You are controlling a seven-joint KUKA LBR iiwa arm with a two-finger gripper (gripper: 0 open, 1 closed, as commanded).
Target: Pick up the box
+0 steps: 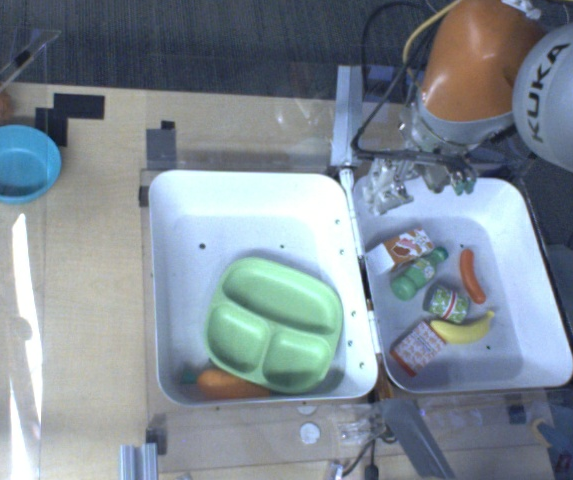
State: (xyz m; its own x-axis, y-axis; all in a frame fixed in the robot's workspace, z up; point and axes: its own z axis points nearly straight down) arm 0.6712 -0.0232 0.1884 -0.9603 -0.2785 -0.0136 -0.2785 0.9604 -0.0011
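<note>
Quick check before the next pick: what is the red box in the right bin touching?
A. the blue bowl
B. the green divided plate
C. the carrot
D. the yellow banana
D: the red box lies near the front of the right bin, and the yellow banana rests against its upper right corner; the green divided plate and the carrot are in the left bin, and the blue bowl sits out on the bench.

The tool (391,188) hung over the far left corner of the right bin (536,268). In that bin, the red box (418,347) lay at the near side, touching a banana (463,327). A sausage (473,274), a green bottle (416,273) and a small can (446,303) lay beyond the box. The left bin (181,268) held a green divided plate (273,322) and a carrot (228,383). A blue bowl (15,162) stood on the worktop (76,318), well left of that bin.
</note>
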